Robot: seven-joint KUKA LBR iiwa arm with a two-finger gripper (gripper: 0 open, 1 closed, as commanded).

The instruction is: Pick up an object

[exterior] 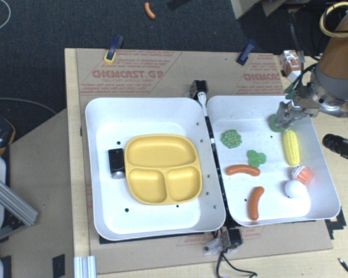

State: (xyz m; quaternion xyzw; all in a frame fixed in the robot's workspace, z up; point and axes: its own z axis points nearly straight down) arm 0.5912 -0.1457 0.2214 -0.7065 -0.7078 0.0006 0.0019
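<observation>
Arm: the grey arm with its orange band enters at the upper right of the frame, and the end effector [287, 113] sits low over the upper right corner of the right bin [330, 184].
End effector state: cannot tell whether it is wide or narrow; the metal parts there blur together at this slant.
Under the end effector: a green shape [276, 122] lies at the bin floor, touching or just below the tip; whether it is gripped cannot be made out.
Nearest candidate: the corn cob [291, 146] lies just below the end effector in the frame, slightly to the right.
Corn's long axis: runs nearly top to bottom of the frame, so a grasp should close across it, left to right.
Other objects in right bin: green bumpy ball [231, 138] and green leafy piece [256, 157] toward centre left; one sausage [242, 169] lying left to right; a second sausage [254, 202] lying nearly upright in the frame at the bottom; a white egg [293, 189] touching a pink and white piece [302, 174] at lower right.
Left bin: holds a yellow divided plate [162, 168] with a small black block [116, 160] just beside its left edge.
Judgement: the pick looks not yet secured; the green shape or the corn are the closest reaches.
</observation>
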